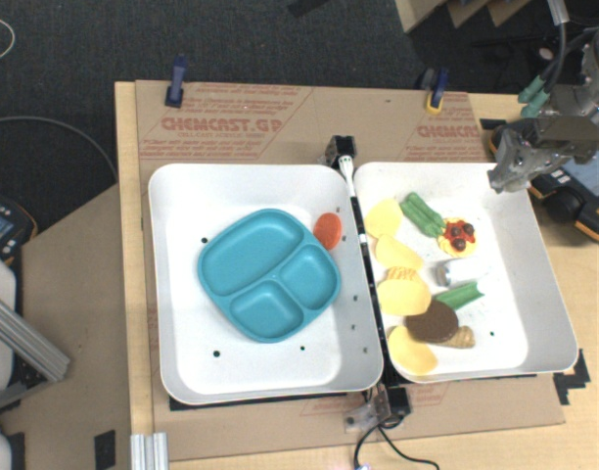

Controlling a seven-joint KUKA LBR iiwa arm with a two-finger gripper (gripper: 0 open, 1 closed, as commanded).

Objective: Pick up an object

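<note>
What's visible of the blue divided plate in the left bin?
The blue, rounded, three-compartment plastic-looking plate lies flat, right side up, near the middle of the left white bin, turned at a slant to the bin's edges. It has one large compartment toward the upper left and two smaller ones at the right and bottom, split by raised ridges. All three look bare. A small orange-red rounded item sits against its upper-right rim; actual contact is unclear.

Brown bench board (231,125), left bin (172,341) touching right bin (544,292)
</note>
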